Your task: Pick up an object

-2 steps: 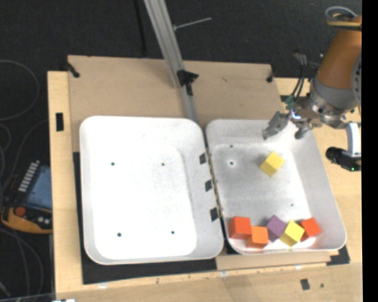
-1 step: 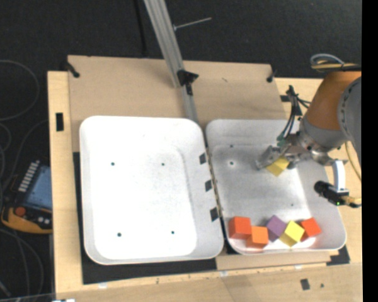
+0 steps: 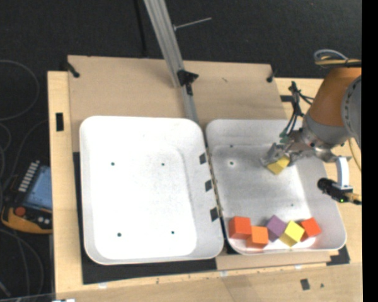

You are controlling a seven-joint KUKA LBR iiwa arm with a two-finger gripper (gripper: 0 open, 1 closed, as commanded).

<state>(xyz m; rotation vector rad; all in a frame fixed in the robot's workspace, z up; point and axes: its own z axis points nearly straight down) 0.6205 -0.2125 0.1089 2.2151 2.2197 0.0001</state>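
Dark floor with loose cables surrounds the wooden table [image 3: 145,87], which carries the left bin [image 3: 101,143], bare white, and the right bin [image 3: 252,187], where a row of blocks [image 3: 274,229], orange, purple and yellow, sits along the near wall. Further right and up, a yellow block [image 3: 278,166] appears pinched between the fingers of the end effector [image 3: 281,156], which look closed narrowly on it, just above the bin floor. To do this well, I judge a slow straight lift best, since the block hangs at the fingertips and could slip

no readable text, labels or numbers anywhere
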